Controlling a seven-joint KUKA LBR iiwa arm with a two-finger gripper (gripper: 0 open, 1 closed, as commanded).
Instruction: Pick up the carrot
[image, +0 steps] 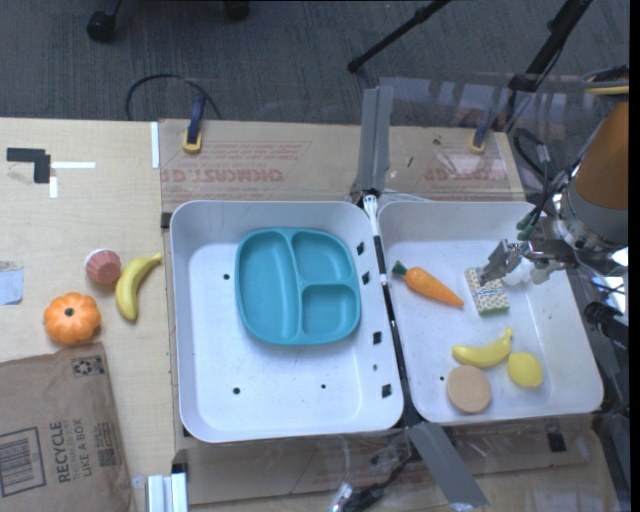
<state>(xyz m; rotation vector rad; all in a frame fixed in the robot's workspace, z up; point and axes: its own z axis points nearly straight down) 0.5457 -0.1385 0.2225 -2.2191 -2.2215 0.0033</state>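
The gripper hangs over the right bin, its fingers pointing down-left at a small speckled sponge, on or just above its top edge. Whether they are spread or pressed together I cannot tell; the metal blurs together at this slant. Nothing is visibly pinched between them.

The carrot lies just beside the sponge, toward the divider between the bins, near the upper left of the right bin. It rests flat, green stub toward the divider, orange tip pointing at the sponge, apart from everything else.

By my reading this is the approach step, with no grasp yet made. The next move calls for shifting toward the divider, past the sponge, and turning the wrist so the fingers straddle the carrot's thick middle across its length

It looks smooth, tapered and likely to roll
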